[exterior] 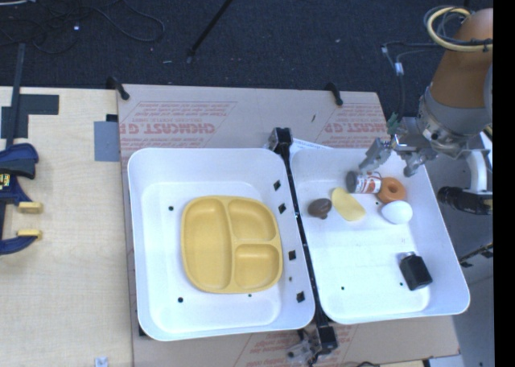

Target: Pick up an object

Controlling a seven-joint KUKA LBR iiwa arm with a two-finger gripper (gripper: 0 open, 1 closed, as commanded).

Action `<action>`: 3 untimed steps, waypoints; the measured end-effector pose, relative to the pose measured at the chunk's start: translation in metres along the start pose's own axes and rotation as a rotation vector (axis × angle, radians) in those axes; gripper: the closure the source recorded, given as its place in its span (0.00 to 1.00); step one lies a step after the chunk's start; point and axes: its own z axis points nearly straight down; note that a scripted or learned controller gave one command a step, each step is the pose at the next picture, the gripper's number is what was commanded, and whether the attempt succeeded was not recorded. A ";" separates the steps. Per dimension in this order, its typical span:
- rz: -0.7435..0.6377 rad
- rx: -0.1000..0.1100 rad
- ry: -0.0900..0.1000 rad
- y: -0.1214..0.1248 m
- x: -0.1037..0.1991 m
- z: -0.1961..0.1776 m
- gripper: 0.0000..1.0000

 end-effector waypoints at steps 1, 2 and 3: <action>-0.001 -0.005 -0.001 0.001 0.000 -0.003 0.00; -0.001 0.000 0.001 -0.008 0.003 0.059 0.00; 0.000 0.000 0.000 -0.013 -0.006 0.113 0.00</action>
